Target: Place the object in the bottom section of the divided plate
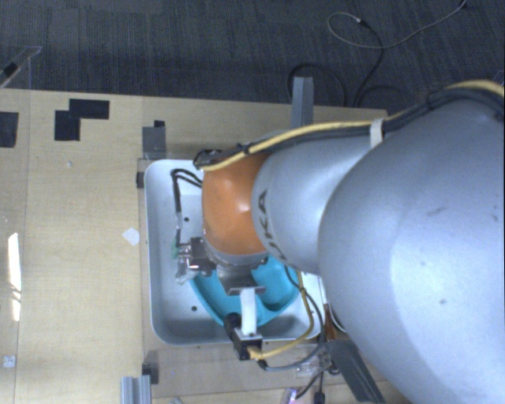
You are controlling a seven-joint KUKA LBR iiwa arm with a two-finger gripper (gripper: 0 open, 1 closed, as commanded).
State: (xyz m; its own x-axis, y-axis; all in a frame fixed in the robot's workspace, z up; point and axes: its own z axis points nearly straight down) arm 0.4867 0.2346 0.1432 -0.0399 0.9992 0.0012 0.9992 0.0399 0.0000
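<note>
- Closest to the eye is the grey arm, a broad rounded bulk that comes in from the right and covers the right half of the bench.
- Just past it is the orange band above the wrist, hanging over the middle of a bin.
- Below the band the gripper hangs over the plate. Whether it is spread or pressed together I cannot tell, since the wrist stands in the way.
- Under the gripper lies a blue plate. A curved edge of it shows left of the wrist and a larger patch to the right. Its dividers are covered, so I cannot tell one section from another.
- The object meant for the plate I cannot make out, as the wrist covers the plate's middle.
- The plate rests in the lower right part of a shallow white bin, whose bare floor shows along its left side.
- The bin sits on a pale wooden bench, with a small white scrap just left of the bin.
- A grey metal post stands at the bin's upper left corner, and a second post stands further back.
- Black marks lie on the far left of the bench top.
- Beyond the bench is dark carpet, with a thin cable looped across it.
</note>
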